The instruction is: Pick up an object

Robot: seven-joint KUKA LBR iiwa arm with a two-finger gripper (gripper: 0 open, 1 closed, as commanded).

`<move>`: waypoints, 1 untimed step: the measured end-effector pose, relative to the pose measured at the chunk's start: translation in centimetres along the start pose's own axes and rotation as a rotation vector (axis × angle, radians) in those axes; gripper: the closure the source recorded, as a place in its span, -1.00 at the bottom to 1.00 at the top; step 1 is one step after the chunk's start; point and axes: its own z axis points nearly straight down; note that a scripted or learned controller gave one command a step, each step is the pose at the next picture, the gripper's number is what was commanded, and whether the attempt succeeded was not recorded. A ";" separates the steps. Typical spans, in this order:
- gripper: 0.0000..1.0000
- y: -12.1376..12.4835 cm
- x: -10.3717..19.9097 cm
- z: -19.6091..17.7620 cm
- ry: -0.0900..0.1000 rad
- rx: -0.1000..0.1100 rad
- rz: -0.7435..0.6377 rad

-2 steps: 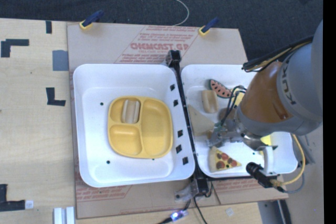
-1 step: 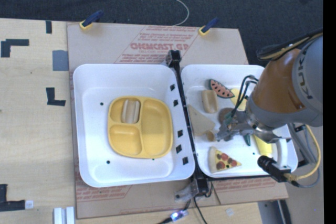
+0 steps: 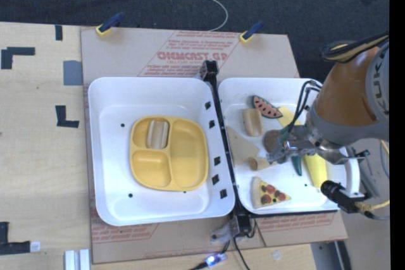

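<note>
Showing the bench from above: two shallow white plastic bins side by side, left bin [image 3: 104, 136] and right bin [image 3: 237, 88].
Left bin contents: one yellow plastic tray with three compartments [image 3: 169, 153]; one pale tan cylindrical piece [image 3: 157, 133] lies in its upper-left compartment.
Right bin contents: one toy watermelon slice, red with dark rind [image 3: 266, 107]; one tan bread-like block [image 3: 252, 122]; one small tan round piece [image 3: 253, 164]; one toy pizza wedge with red dots [image 3: 269, 191]; one yellow banana-shaped toy [image 3: 315, 167]; one brownish round item [image 3: 273, 139], partly hidden beside the claw.
Arm: one grey arm with an orange band [image 3: 347, 95], over the right bin's right half.
Gripper [image 3: 281, 152]: one, low over the right bin's middle, near the brownish round item; its opening cannot be told, nor any object held.
</note>
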 end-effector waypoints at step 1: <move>1.00 0.0 0.0 -2.9 0.000 0.001 0.000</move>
